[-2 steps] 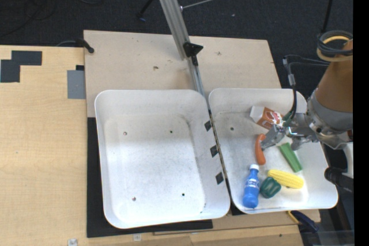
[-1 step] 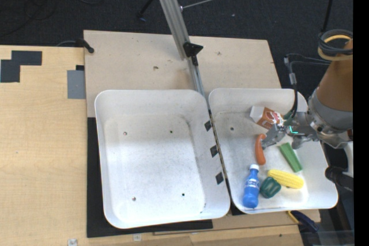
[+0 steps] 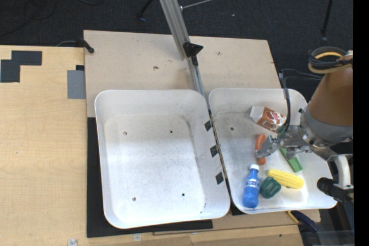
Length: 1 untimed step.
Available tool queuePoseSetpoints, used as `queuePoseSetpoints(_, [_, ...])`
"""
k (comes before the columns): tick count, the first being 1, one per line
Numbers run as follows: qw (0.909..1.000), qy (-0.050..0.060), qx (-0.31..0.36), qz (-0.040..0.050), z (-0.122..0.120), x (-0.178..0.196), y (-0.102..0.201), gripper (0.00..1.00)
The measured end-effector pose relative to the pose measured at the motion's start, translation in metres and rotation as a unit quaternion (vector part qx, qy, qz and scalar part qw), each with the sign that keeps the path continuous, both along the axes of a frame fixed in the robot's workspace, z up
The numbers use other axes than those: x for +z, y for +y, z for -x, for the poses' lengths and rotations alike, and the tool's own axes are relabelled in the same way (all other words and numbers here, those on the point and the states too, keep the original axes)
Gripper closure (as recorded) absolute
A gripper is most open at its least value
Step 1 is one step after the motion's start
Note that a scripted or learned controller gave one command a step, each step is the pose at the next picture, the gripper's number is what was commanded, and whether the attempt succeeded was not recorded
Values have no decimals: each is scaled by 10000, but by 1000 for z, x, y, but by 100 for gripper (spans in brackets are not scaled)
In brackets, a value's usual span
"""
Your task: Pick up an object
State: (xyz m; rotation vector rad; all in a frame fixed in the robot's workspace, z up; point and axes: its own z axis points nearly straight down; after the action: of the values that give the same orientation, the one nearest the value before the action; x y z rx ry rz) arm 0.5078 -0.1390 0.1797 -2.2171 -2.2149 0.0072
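— Where does the tool (image 3: 270, 150) sit?

— Low in the right bin (image 3: 230, 124), reaching in from the right, near the middle of the clutter. Its grey tip lies against a small orange piece (image 3: 260, 141), with a green piece (image 3: 294, 163) just behind it. Whether it is released or clenched, I cannot tell; the tip is too small and dark against the objects.

— Does it hold anything?

— Nothing shows between its parts, so I would not say so.

— What is there to pick?

— All in the right bin: a blue bottle (image 3: 251, 187) with a white cap near the front edge, a dark green lump (image 3: 270, 186) touching it, a yellow corn cob (image 3: 286, 178) just beside that, and a red and white packet (image 3: 270, 118) toward the back. The left bin (image 3: 150, 158) carries none of them.

— Which handles best?

— My guess is that they are light plastic toys. The bottle looks stiff and smooth, probably slippery, and it may roll, so grip across its body, not the cap. The corn looks ribbed, which should help; take it across the middle. The packet seems soft and crinkly, likely to buckle or slide out.

— And the risk?

— The things crowd together, so closing on one may nudge its neighbour.
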Motion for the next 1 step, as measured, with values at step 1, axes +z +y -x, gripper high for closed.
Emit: queuePoseSetpoints(1, [10000, 1, -1, -2, 6, -49, -8, 0])
